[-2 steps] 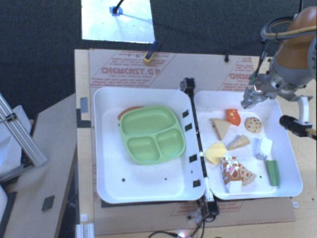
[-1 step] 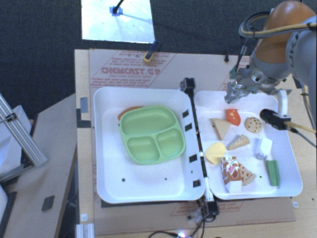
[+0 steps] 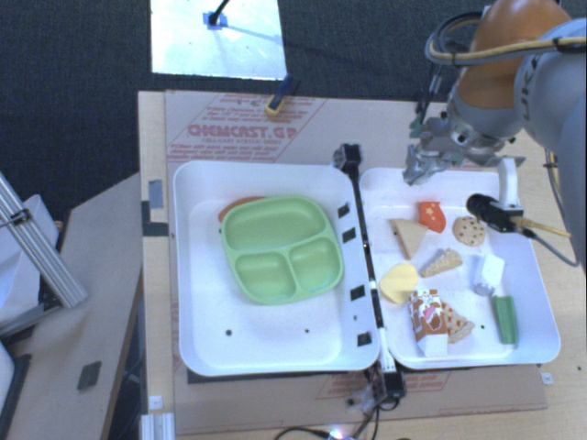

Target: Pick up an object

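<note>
Green plastic tray (image 3: 280, 248) lies in the left bin (image 3: 197, 337). Small food pieces, like a red piece (image 3: 432, 215) and a cookie (image 3: 469, 231), lie in the right bin (image 3: 537, 337). Above its far edge hangs the gripper (image 3: 420, 174); its opening I cannot tell.

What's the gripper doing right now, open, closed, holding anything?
Gripper: above the far edge of the right bin, nothing seen between its fingers; open or shut cannot be told.

I view through one fixed overhead camera, angled down on both bins (image 3: 275, 360); arm (image 3: 541, 71) enters right.
</note>
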You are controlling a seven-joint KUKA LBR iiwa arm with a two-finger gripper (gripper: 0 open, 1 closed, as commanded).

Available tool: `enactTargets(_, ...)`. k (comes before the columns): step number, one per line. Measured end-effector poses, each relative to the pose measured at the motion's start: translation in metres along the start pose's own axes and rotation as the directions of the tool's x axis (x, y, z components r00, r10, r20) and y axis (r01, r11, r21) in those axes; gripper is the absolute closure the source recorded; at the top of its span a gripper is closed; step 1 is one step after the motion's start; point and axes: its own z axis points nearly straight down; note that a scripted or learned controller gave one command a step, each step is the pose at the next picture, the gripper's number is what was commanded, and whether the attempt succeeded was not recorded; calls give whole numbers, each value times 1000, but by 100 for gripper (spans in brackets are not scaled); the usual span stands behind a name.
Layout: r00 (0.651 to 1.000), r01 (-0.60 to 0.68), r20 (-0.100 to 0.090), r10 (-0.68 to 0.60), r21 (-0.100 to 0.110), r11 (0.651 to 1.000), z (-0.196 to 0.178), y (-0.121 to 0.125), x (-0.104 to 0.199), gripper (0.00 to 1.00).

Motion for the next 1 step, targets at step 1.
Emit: enactTargets(1,1000,-1,0,1,0,1000,-10,9,3,100)
